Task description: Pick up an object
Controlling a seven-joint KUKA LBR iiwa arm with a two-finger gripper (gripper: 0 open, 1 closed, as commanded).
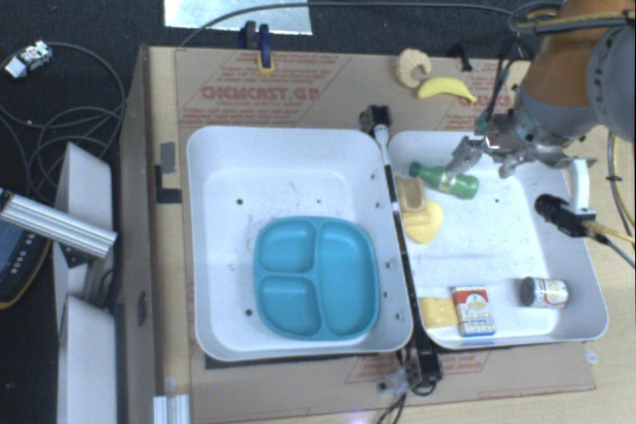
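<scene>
Starting far left on the tabletop [298, 94]: the left bin [229, 164] carries one thing, a blue plate [316, 275] with three sections, sitting toward the near right corner. Up at the back edge, a blue and yellow clamp [260, 43] bites the board.

Across the divider into the right bin [497, 233], and it's busier here. Hard against the left wall there's a tan block [409, 193], with a yellow fruit [423, 223] touching it just in front. Behind them lies the bottle [445, 180], green, on its side, cap pointing left. Along the front wall runs a row of a yellow sponge [435, 311], a red and white box [473, 310] right beside it, then a can [544, 292] on its side, a little apart.

Outside the bin, at the back, a beige ring [412, 67] and a banana [445, 90] rest on the board.

Now the pincer [487, 162]: it hangs over the back of the right bin, fingers [463, 157] spread apart, nothing between them. The left fingertip sits right at the bottle's right end; touching or not, I can't tell. The arm [576, 65] reaches in from the right.
</scene>
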